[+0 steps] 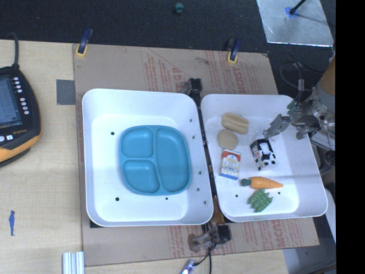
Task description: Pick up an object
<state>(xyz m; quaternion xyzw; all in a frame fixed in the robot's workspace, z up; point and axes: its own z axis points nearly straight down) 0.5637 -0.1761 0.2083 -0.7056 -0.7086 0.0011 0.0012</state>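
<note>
The right bin point(308, 201) holds several small things. A tan bread roll point(235, 123) lies at the back, with a round beige piece point(227, 138) just in front of it. A red and white carton point(230, 164) sits near the bin's left wall. A black and white toy cow point(263, 153) stands in the middle. An orange carrot point(265, 182) and a green vegetable point(259, 200) lie at the front. My gripper point(288, 128) hangs over the bin's back right part, up and right of the cow, open, with nothing between its fingers.
The left bin point(97, 113) holds a blue divided plate point(155, 158). A black and orange pendant point(14, 113) lies on the bench at far left. Clamps point(84, 41) pin the cardboard sheet at the back.
</note>
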